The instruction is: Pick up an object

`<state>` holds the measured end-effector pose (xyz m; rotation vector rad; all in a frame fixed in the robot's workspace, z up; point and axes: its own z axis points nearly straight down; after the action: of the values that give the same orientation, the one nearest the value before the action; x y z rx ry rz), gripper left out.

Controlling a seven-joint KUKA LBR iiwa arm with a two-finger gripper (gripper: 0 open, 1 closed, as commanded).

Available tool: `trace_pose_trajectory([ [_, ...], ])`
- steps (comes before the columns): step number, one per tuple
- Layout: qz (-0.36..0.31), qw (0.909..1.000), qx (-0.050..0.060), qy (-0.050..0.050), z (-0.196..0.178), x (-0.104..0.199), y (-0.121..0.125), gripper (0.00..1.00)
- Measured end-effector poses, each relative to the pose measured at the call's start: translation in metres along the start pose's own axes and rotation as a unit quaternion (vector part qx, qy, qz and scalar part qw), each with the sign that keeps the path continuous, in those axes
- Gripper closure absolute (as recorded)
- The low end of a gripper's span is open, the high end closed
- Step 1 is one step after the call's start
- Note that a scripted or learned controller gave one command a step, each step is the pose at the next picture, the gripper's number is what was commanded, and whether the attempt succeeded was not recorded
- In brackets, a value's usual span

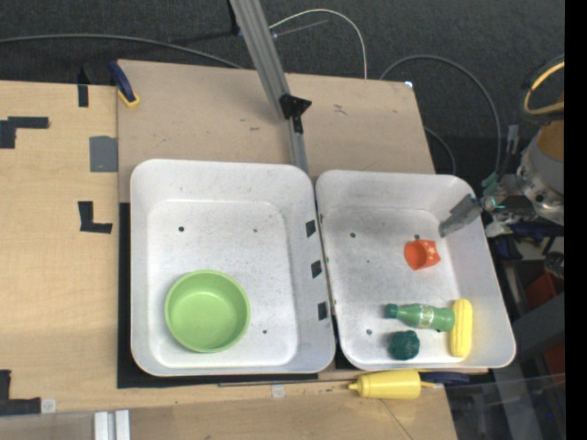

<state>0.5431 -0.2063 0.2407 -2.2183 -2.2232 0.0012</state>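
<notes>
Hanging over the upper right edge of the right bin [385, 180], at the right of the frame: the gripper [459, 216]. Cannot tell if open or shut. Lying near it, a little lower and to the left, not touching it: an orange toy [422, 254]. Lying lower down in the same bin: a green bottle [422, 316] on its side, touching a yellow toy [460, 327] at its right end. Sitting just below the bottle: a dark green lump [403, 344]. Lying outside the bin, along the bottom edge: a yellow bottle [390, 385]. Sitting in the lower left of the left bin [220, 168]: a green bowl [207, 311].
</notes>
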Motion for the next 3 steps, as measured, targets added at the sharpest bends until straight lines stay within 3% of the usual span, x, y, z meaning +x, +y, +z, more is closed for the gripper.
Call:
trace_pose_trajectory([
  [1,0.0,1.0,0.0,0.0,0.0,0.0,0.0,0.0],
  [3,0.0,1.0,0.002,0.0,0.091,0.005,0.005,0.0],
])
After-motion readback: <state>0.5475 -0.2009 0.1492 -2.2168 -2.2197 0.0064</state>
